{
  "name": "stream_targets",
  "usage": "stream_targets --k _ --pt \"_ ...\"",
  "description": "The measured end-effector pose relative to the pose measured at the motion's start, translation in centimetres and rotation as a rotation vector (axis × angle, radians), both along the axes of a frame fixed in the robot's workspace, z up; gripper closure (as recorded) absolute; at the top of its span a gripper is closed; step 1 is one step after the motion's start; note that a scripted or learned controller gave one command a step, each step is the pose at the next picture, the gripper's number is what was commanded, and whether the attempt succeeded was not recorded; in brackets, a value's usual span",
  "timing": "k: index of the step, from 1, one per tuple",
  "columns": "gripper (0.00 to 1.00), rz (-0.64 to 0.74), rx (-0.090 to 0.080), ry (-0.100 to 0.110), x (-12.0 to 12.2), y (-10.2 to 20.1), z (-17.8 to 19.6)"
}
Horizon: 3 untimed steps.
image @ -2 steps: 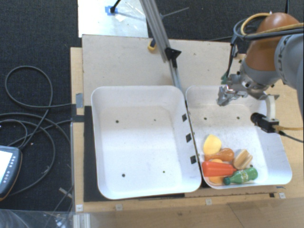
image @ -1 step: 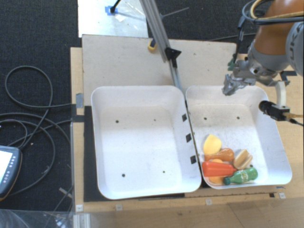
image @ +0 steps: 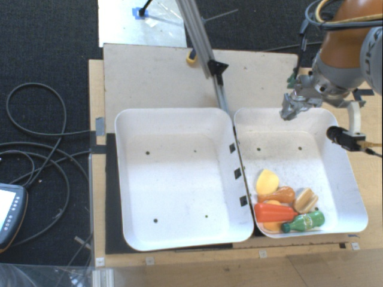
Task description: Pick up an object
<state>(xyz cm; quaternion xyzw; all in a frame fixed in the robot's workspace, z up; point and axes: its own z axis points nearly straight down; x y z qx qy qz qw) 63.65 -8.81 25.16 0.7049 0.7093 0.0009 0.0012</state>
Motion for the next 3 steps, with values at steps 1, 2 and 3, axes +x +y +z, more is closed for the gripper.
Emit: stream_targets --k 1,2,3 --pt "1.00 0.004 0.002 0.001 -2.1 5.4 0.6" --pt "1.00 0.003 0.003 0.004 -3.2 9.9 -0.4" --pt "1.00 0.004 0.003 0.005 -6.0 14.6 0.1"
